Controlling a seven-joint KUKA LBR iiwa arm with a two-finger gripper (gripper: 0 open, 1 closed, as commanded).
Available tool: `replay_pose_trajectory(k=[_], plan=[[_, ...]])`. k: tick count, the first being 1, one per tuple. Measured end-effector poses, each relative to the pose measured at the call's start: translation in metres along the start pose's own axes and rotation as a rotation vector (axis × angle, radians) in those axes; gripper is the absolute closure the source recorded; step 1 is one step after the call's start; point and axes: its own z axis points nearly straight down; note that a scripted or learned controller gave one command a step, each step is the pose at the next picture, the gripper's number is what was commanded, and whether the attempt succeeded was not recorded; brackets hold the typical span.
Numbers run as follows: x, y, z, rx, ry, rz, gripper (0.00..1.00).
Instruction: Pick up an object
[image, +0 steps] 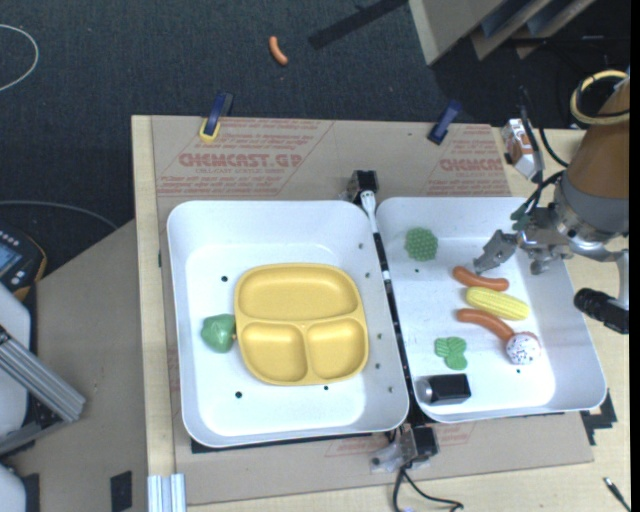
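White plastic right-hand bin (575, 385) carries the candidates; the gripper (518, 255) hangs over its far right quarter with its two fingers spread and nothing between them. Nearest object is the upper sausage (474, 279), lying just toward the near-left of the fingertips and close under them. Its long axis runs roughly left to right across the bin, tilted slightly toward the near edge at its right end. Immediately nearer the bin's front edge lies the yellow corn cob (497, 302), touching or almost touching the sausage and parallel to it; a second sausage (484, 320) lies beyond that.

Assessment: the coming move appears to call for a short shift toward the bin's centre and a descent, fingers straddling the sausage's short axis. The corn's closeness leaves little room for the near-side finger.
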Motion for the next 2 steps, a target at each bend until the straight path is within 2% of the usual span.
replay_pose_trajectory(k=[1, 2], plan=[[0.0, 0.003, -0.008, -0.014, -0.003, -0.003, 0.0], [0.01, 0.006, 0.043, -0.008, -0.001, -0.004, 0.0]])
